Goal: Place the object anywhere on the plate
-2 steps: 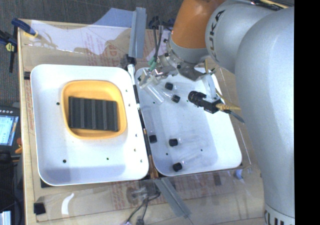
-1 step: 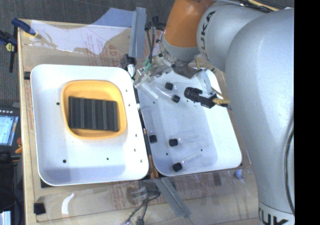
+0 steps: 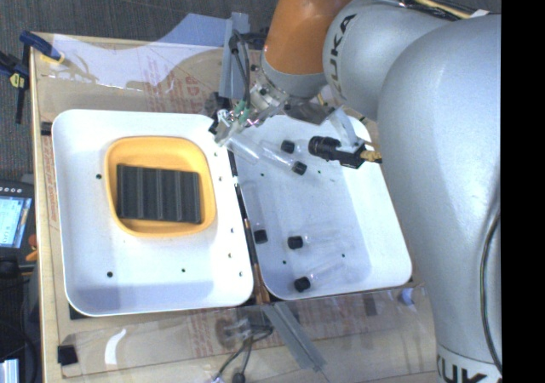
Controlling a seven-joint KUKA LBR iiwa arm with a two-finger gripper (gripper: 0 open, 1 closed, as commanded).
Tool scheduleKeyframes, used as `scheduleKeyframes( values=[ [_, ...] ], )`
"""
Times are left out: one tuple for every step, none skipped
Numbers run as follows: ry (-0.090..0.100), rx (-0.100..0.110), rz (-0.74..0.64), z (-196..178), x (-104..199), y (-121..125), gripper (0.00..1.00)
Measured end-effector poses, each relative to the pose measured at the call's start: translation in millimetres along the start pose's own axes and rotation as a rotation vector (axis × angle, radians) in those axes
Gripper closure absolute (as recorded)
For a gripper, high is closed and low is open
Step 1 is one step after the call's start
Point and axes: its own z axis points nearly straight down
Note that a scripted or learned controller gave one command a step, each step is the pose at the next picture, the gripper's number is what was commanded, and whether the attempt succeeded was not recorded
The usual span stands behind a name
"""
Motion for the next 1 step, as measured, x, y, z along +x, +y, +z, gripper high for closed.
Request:
scheduleKeyframes(
  values=[
    [0.0,0.0,0.0,0.0,-0.2,-0.1,0.0]
  ],
)
